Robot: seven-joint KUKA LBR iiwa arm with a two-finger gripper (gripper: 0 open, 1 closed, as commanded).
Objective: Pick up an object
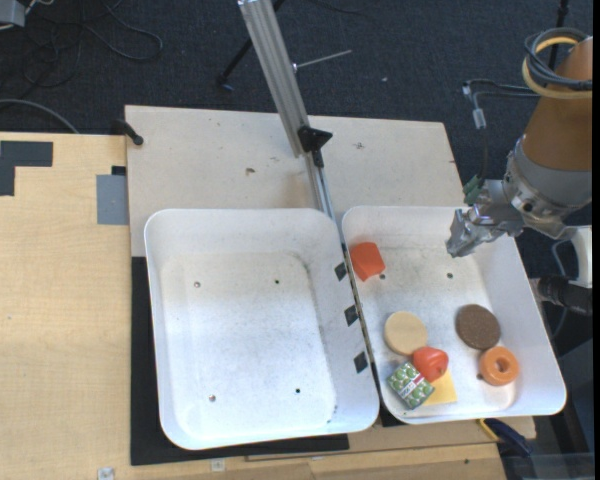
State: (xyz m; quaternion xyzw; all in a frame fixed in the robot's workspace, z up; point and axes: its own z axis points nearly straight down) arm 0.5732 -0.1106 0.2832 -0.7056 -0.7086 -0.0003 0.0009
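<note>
Bins sit side by side on the table (230, 158): the left bin (180, 268) and the right bin (525, 298), which carries all the loose things. From the one slanted overhead view, the arm's tool (464, 238) hangs over the far right part of the right bin, close to its far rim; whether its fingers are parted or closed cannot be told, and nothing is seen between them. An orange block (366, 260) lies at the far left of that bin, well apart from the tool. Nearer the camera lie a tan disc (405, 332) and a brown disc (477, 326), with an orange ring (499, 366) just beside the brown one. A red piece (431, 361) touches a green packet (410, 383), which rests on a yellow slice (443, 391) at the near edge.
</note>
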